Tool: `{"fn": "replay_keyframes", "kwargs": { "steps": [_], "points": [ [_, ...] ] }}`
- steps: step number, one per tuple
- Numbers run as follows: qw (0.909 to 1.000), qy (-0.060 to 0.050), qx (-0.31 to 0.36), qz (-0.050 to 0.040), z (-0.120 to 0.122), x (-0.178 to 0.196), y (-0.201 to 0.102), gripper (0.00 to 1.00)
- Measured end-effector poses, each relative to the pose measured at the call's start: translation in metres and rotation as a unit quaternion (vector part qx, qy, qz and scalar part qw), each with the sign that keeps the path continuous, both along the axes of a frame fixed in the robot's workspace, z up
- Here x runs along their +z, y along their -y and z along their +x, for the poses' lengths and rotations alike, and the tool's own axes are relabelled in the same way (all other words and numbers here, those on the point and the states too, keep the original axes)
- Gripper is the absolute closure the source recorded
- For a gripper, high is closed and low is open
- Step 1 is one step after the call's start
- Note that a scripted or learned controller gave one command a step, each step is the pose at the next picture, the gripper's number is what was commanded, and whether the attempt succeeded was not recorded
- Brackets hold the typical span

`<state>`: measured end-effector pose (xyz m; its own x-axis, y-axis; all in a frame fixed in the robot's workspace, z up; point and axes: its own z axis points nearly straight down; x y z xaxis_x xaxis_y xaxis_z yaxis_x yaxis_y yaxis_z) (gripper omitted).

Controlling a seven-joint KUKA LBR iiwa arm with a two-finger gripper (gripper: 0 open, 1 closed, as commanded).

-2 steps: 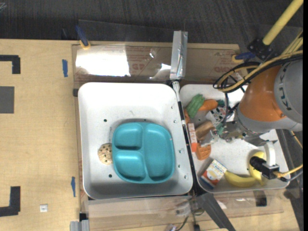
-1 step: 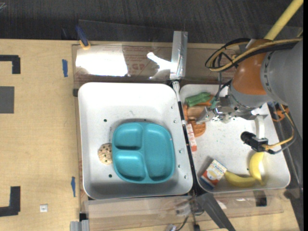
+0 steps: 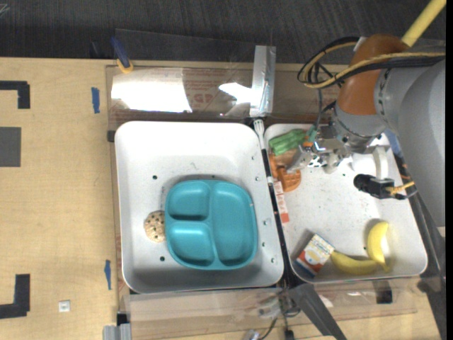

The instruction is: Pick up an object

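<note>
You're at the approach step: the gripper (image 3: 322, 154) hangs low in the right bin (image 3: 417, 261), upper middle of frame, beside the green item (image 3: 287, 143). Jaw state: can't tell. Next, centre, close, lift.

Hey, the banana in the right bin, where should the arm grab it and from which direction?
Probably at the banana's bend, where the upright part meets the part lying along the bin's near wall. Come straight down from above, fingers across the narrow width. It lies flat, its inner side is open, and a small carton crowds its left tip.
</note>
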<state>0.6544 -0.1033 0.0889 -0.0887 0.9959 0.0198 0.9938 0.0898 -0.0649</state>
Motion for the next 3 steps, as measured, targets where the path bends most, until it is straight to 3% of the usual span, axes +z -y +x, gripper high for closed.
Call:
{"fn": "replay_keyframes", "kwargs": {
  "steps": [1,2,3],
  "points": [
    [1.0000,0.003,0.000,-0.0036,0.001,0.013,0.003,1.00],
    [1.0000,0.000,0.000,-0.0014,0.000,0.012,0.002,0.00],
    [0.9978,0.035,0.056,-0.0057,-0.032,0.065,0.024,0.00]
  ]
}}
